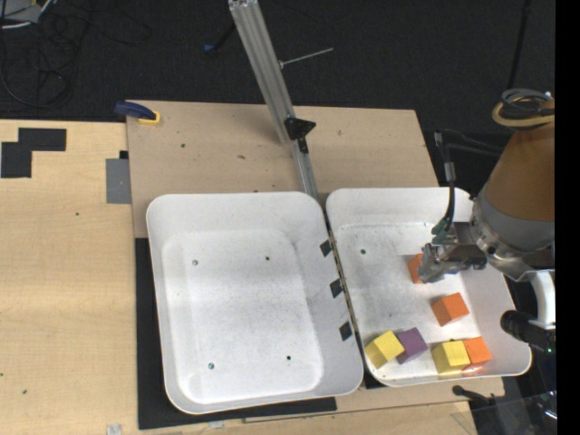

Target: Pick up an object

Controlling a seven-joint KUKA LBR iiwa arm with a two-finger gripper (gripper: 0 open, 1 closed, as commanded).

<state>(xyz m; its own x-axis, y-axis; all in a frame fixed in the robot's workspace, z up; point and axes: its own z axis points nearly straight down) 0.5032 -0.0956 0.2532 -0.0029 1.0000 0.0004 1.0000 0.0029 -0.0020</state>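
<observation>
Right now the gripper (441,265) sits low in the right bin (390,208), near its right edge, touching a partly hidden orange block (415,268); whether it has closed on anything I cannot tell. To do well, it should centre on that block before lifting straight up. Counted along the bin's near edge: two more orange blocks (449,308), two yellow blocks (385,346), one purple block (412,342). Beside it lies the left bin (172,214).

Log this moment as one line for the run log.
pincer low in right white bin | beside small orange block | grasp unconfirmed | five other blocks nearby
</observation>
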